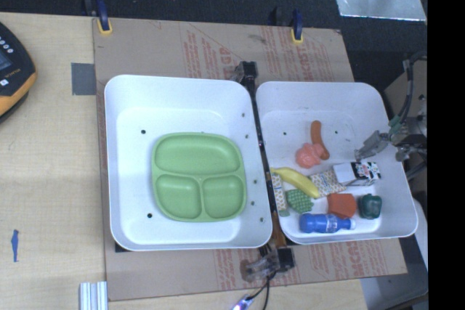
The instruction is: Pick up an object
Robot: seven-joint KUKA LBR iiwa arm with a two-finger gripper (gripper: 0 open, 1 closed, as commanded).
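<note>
The right bin (290, 102) holds several small objects: a brown sausage (317, 133), a pink piece (308, 155), a yellow banana (296, 181), a green patterned piece (298, 200), a blue bottle (325, 223), an orange-red block (342, 204), a dark green object (370, 206) and a white printed box (362, 171). My gripper (372, 144) comes in at the bin's right rim. It sits just above the white box and to the right of the sausage. Nothing shows in its grasp.
The left bin (123, 156) bears a green divided plate (197, 176). A yellow and black device (13, 76) lies at the bench's left edge. Clamps (296, 24) hold the cardboard sheet at the back.
</note>
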